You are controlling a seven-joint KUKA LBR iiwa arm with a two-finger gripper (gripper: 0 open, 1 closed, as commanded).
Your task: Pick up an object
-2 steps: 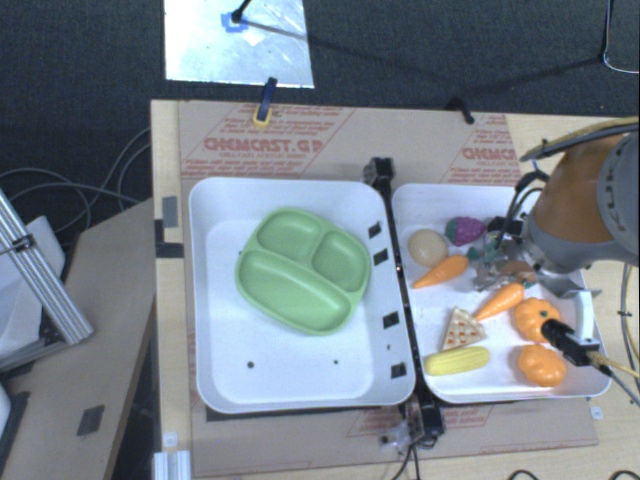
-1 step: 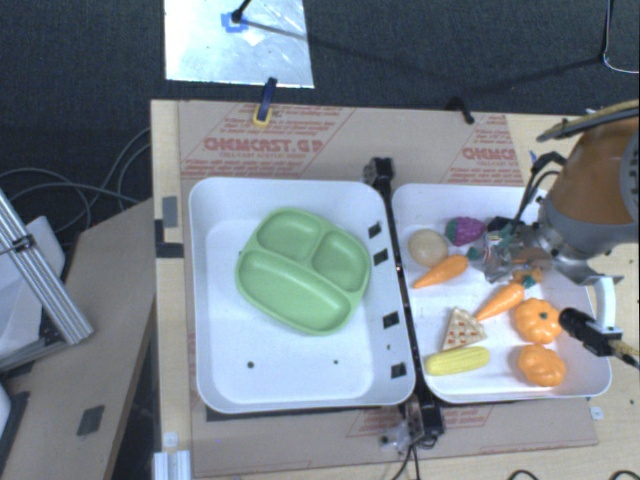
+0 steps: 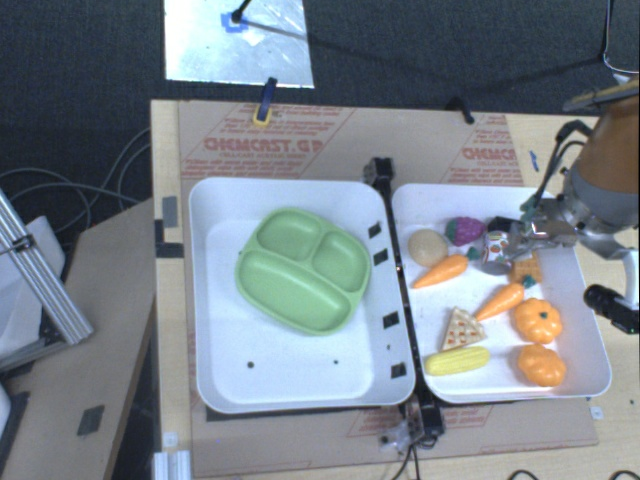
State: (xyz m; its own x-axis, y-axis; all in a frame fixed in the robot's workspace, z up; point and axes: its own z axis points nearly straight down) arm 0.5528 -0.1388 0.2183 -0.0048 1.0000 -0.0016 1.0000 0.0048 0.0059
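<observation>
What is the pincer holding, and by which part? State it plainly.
It cannot be told: the pincer sits low in the right white bin among the toy food, beside the purple toy vegetable.

Robotics lab, test cell by the look of it. Bench (image 3: 330, 133) topped with a brown masked sheet printed "CHEMCAST GP", two white bins (image 3: 215, 268) clamped side by side on it. Grey and orange industrial arm (image 3: 605, 168) at right of frame. Loose cables (image 3: 70, 183) over dark carpet at left, aluminium extrusion (image 3: 40, 278) at left edge, foil-like square (image 3: 238, 28) taped to the floor at top. Plastic toy food (image 3: 540, 320) and a green divided plate (image 3: 303, 269) as test props, not real kitchenware.
</observation>
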